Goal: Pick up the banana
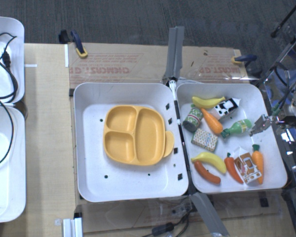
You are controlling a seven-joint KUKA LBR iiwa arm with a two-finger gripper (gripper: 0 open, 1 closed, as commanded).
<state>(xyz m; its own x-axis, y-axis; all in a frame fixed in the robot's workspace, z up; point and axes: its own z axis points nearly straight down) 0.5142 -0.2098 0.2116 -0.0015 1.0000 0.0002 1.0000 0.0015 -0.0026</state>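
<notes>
Two bananas lie in the right bin [274, 107], both yellow, curved and toy-like; the far banana [207, 101] rests near the bin's far left corner, lying roughly left to right, its right end just beside a black-and-white carton [228, 107] and a can [192, 118] just on its near side; the near banana [210, 161] lies toward the bin's near left part, slanting from upper left to lower right, a red sausage [207, 173] just beside it on the near side and a carrot [233, 168] close at its right end.
</notes>
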